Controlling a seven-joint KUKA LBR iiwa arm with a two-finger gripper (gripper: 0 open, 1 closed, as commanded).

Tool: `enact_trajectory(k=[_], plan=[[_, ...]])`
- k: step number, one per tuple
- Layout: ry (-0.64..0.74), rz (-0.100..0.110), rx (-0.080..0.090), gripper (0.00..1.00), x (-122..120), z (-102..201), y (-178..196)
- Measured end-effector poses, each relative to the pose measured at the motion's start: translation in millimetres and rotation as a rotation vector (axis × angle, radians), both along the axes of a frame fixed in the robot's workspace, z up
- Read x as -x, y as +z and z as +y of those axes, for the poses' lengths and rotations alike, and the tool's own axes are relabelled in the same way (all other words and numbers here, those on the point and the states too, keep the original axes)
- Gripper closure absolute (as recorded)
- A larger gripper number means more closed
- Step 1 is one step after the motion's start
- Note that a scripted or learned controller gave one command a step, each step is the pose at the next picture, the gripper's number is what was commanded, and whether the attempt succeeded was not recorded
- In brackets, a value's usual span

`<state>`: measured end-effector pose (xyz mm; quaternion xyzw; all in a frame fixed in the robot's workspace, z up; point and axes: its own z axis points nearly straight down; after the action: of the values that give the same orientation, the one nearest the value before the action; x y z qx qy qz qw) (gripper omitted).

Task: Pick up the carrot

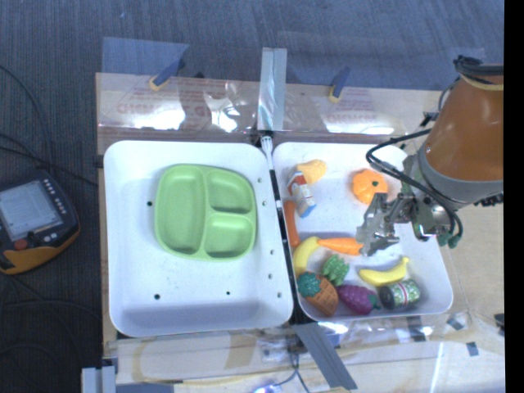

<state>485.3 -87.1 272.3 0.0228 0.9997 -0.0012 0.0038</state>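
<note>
1. Orange and tapered, the small plastic toy carrot (339,245) lies flat on the floor of the right-hand shallow white bin (327,193), its length running roughly left to right, near the bin's middle.
2. The carrot's left end touches the curved yellow plastic banana (304,252); just below it sits a green leafy toy vegetable (334,268).
3. The two-finger metal gripper (375,241) hangs just over the carrot's right end. Its fingers look slightly parted and their tips are at or just beside the carrot's tip; I cannot tell whether they actually clamp it.
4. Above the gripper rests a round orange toy fruit (368,185); below it lie a second yellow banana (385,273) and a dark striped round toy (400,294).
5. Along the bin's front wall a purple toy (356,299) and an orange-and-green toy (317,292) are packed close together, so that side is crowded.
6. A long orange stick-like toy (291,223) lies along the bin's left wall, with a yellow-topped toy figure (305,182) near it.
7. Bare white floor shows between that figure and the round orange fruit, above the carrot.
8. The left-hand white bin (131,285) holds a light-green three-compartment plate (205,211), with bare floor around it.
</note>
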Motion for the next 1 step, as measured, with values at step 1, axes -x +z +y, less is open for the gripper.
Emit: enact_trajectory(k=[1], plan=[[0.003,0.005,-0.001,0.0,0.5,1.5,-2.2]])
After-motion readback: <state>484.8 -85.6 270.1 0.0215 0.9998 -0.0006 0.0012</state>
